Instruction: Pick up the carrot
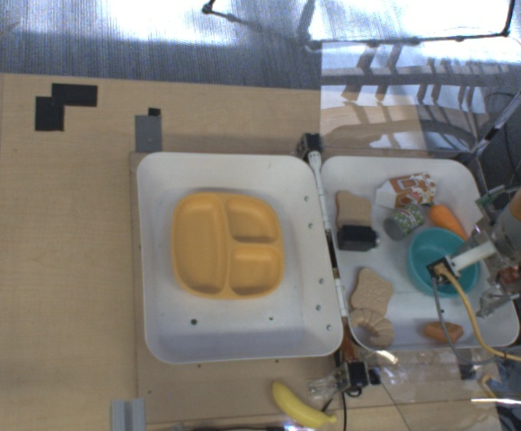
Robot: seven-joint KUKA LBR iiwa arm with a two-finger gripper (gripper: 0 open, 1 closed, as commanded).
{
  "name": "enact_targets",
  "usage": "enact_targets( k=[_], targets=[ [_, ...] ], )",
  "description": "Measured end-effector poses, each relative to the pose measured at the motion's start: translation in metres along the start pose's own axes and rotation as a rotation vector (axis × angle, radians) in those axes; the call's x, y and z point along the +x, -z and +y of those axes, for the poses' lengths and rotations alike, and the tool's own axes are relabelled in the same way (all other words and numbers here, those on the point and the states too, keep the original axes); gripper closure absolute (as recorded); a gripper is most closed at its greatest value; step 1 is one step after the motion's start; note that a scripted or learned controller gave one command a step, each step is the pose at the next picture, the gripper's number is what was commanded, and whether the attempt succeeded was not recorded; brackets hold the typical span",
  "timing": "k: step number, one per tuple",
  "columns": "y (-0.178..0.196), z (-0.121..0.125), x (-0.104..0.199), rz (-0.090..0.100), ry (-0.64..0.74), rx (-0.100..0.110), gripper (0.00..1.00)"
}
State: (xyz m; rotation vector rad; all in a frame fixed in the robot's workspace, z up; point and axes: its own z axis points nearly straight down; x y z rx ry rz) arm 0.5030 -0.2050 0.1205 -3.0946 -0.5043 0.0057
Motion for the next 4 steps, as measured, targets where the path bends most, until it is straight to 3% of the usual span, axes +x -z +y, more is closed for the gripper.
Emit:
enact_targets(
  k=[1,2,3,4],
  targets=[
    [-0.031,-0.004,-0.01,0.012,-0.113,-0.002,0.0],
    [0.033,0.025,0.081,0.013,-0.107,-0.008,0.0],
    [0.04,0.014,0.04,0.005,-0.096,-0.005,0.0],
    [-0.031,-0.003,-0.012,0.012,0.028,-0.005,0.0]
  ],
)
